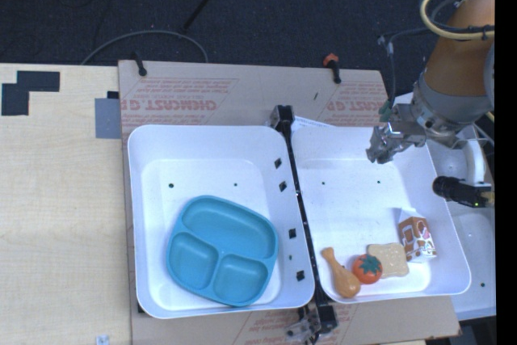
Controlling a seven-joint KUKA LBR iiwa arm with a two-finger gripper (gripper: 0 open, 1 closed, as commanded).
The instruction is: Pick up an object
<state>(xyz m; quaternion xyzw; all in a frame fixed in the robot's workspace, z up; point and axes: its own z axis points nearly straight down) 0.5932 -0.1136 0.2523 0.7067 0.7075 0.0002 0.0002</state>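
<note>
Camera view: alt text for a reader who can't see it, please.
The gripper hangs over the right bin's far end, away from a toy drumstick, tomato, toast and small carton near its front. The left bin holds a blue divided plate.

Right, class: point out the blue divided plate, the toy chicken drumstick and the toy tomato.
blue divided plate [222, 250], camera view, centre ridge.
toy chicken drumstick [343, 276], camera view, meaty end.
toy tomato [367, 269], camera view, red body.
</note>
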